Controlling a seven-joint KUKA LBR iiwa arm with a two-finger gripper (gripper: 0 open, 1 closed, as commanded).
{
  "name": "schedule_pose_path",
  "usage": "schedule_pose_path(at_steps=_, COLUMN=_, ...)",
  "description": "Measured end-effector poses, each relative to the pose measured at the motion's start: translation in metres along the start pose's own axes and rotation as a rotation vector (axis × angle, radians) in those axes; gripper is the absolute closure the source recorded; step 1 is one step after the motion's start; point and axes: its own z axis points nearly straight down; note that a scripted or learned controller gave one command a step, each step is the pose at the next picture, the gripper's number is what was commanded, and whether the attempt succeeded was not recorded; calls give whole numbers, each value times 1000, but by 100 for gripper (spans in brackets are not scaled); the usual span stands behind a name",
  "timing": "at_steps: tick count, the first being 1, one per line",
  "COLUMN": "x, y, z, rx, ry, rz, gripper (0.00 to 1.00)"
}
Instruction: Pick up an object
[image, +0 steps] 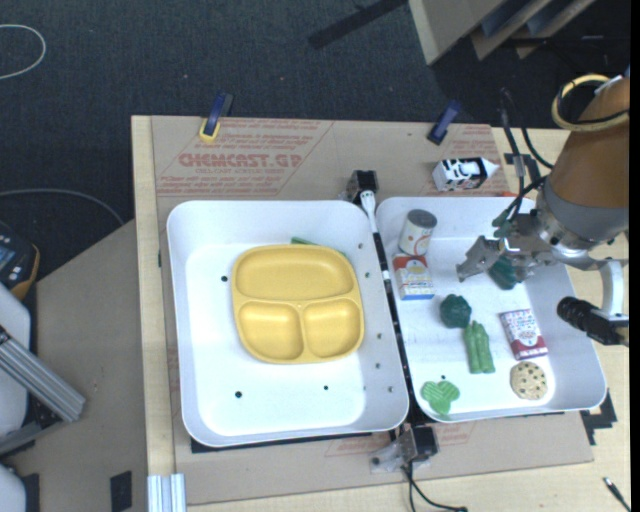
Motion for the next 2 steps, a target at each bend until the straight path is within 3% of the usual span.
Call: schedule_pose_path(at_steps=2, x=-6, y=-2, z=110, rx=-1, ry=0, rz=0, gripper=0)
